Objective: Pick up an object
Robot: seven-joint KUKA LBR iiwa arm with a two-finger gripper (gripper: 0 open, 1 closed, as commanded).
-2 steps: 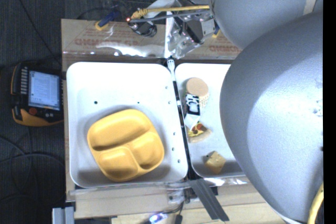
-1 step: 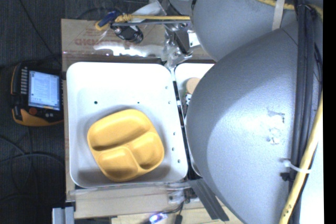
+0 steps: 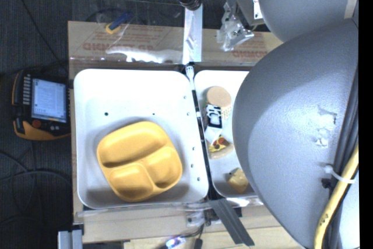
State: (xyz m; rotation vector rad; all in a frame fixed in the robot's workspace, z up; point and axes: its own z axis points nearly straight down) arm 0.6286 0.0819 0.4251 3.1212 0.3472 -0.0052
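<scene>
On the desk two bins sit side by side; the left bin holds a sectioned tray in its lower half, toward the bottom of the frame, and the right bin holds a cup lying near the shared wall, a small item just below the cup, and another small object lower still. The arm covers the right of the frame, over most of the right bin; a handheld screen unit lies off the desk at the left edge of the frame, beside the left bin.
</scene>
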